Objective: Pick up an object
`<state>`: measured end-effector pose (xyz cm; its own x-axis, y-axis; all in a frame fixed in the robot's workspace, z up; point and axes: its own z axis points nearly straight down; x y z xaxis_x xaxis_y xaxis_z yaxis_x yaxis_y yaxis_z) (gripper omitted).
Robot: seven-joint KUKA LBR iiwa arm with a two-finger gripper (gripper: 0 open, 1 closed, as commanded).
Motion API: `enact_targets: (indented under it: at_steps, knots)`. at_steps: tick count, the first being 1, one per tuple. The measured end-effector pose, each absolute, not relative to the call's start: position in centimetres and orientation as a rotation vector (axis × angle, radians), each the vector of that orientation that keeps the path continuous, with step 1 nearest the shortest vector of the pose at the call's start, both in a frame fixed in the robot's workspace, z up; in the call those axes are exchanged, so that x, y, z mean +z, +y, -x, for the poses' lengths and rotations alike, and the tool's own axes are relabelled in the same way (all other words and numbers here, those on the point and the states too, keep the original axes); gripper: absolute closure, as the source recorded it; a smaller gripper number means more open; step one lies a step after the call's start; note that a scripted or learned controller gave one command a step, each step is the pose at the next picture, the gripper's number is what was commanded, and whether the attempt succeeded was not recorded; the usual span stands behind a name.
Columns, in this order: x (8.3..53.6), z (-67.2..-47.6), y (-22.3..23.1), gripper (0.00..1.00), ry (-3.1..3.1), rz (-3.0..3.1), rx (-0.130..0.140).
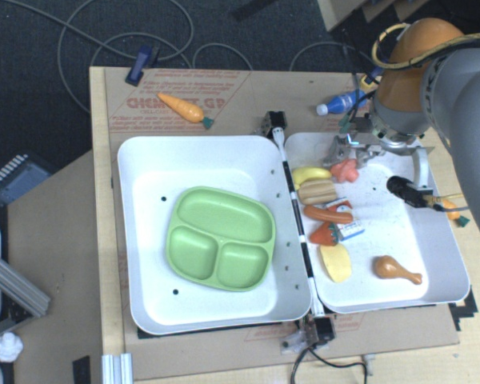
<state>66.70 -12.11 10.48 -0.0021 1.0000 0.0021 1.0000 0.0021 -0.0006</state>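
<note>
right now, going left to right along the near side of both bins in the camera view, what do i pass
green divided plate → yellow slice → brown drumstick. The food pieces bunched by the divider, farther back, overlap the slice left to right, so they are left out.

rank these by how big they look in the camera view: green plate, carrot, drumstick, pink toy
1. green plate, by far the largest
2. carrot and drumstick: they look about alike, so not ranked
3. pink toy, smallest
</note>
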Motion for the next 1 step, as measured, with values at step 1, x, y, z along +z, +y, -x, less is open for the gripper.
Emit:
enact_targets:
  at_steps: [1]
  knots:
    - [18.59, -62.11, -6.6, 1.0, -2.224, 2.219, -0.002]
